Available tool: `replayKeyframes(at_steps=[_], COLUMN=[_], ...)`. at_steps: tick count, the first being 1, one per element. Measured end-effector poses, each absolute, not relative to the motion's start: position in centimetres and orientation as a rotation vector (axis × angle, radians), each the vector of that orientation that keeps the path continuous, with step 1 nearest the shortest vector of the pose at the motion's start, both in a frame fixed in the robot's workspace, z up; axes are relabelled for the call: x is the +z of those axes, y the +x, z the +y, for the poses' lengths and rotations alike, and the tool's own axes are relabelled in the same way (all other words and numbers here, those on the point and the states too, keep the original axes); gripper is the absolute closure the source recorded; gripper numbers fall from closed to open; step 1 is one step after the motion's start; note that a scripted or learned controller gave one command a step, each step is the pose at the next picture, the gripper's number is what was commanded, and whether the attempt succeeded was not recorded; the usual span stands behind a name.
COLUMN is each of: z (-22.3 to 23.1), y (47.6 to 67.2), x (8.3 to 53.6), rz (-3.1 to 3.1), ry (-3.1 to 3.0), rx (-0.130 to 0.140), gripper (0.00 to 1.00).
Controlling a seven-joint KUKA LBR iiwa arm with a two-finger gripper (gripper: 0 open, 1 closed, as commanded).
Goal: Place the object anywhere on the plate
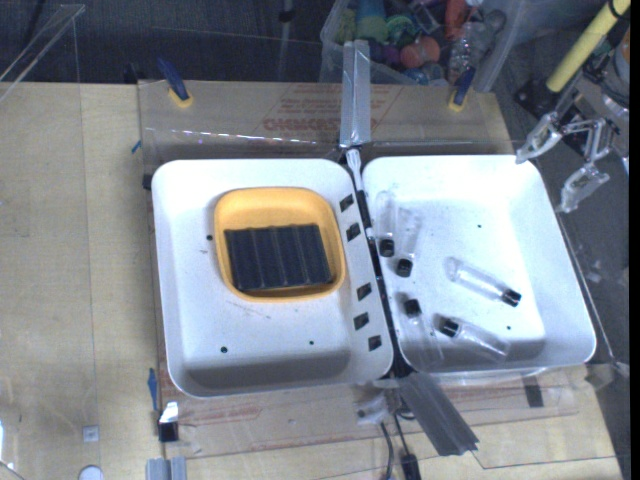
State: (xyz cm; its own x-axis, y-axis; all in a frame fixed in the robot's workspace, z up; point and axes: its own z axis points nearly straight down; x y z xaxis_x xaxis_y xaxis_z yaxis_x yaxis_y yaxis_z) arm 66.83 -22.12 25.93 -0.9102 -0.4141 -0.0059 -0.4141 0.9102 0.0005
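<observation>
The pincer (572, 158) is seen at the upper right, just outside the right bin (520, 183), with its fingers spread and nothing between them. Clear plastic vials with black caps (482, 283) are scattered in the right bin. The yellow plate (275, 206), bearing a black ribbed insert (277, 256), is set in the left bin (185, 298).

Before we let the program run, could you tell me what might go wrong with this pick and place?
1. The clear vials in the right bin look slim and round, so they may roll or slip from the tool.
2. Several lie near the divider, leaving little room for the fingers.
3. The ribbed dark insert on the yellow plate may let a vial roll.
</observation>
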Motion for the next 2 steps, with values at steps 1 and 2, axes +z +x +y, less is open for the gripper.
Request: replayKeyframes(at_steps=[1,2], z=[-22.1,-22.1], y=[66.9,66.8], x=[27.9,24.1], rz=[2.912,2.64], ry=[-1.15,-1.692], rx=[-0.003,0.005], gripper=[0.0,0.0])
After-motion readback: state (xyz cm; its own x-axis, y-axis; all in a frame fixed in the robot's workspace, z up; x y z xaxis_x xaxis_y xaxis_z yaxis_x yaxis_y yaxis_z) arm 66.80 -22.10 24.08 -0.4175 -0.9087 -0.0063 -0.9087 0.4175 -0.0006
